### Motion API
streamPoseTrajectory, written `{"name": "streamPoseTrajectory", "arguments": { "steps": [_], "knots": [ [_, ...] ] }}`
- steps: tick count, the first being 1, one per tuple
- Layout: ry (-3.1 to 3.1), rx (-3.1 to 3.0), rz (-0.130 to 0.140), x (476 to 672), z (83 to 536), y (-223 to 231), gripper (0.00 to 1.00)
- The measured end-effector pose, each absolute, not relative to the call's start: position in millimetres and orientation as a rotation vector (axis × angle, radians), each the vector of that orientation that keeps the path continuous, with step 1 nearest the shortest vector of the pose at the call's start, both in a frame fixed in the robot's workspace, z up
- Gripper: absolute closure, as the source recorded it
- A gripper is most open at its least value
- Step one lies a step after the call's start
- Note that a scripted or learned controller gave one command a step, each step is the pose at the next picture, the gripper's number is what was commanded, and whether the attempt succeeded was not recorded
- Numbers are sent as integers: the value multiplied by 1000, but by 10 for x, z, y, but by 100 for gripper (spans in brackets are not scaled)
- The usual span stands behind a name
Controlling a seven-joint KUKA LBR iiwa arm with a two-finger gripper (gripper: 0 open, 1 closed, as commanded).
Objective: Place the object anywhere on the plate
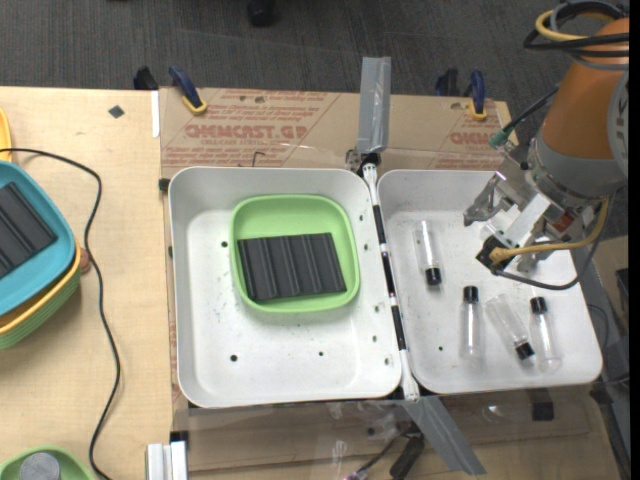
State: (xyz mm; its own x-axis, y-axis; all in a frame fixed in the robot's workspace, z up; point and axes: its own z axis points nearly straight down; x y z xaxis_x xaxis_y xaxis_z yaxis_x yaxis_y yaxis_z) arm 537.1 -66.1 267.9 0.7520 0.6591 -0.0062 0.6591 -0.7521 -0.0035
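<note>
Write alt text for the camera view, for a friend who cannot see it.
A robot arm's hand hangs over the right white bin, where four clear vials with black caps lie scattered. In the left white bin sits a green plate with a dark ridged insert.

- The cardboard sheet (260,128) behind the bins carries red print, seemingly "CHEMCAST GP".
- The same red lettering repeats at its right end, cut off and unreadable.

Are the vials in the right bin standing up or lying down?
Lying down: all four vials rest lengthwise on the right bin floor.
</note>
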Motion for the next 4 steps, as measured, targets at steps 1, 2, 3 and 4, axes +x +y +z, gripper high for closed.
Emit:
{"name": "streamPoseTrajectory", "arguments": {
  "steps": [1, 2, 3, 4],
  "knots": [
    [-572, -3090, 10, 5399, 2711, -894, 0],
    [-324, -3125, 9, 5301, 2688, -1136, 0],
    [-323, -3124, 11, 5088, 2563, -547, 0],
    [-321, -3125, 11, 4951, 2502, -434, 0]
  ]
}}
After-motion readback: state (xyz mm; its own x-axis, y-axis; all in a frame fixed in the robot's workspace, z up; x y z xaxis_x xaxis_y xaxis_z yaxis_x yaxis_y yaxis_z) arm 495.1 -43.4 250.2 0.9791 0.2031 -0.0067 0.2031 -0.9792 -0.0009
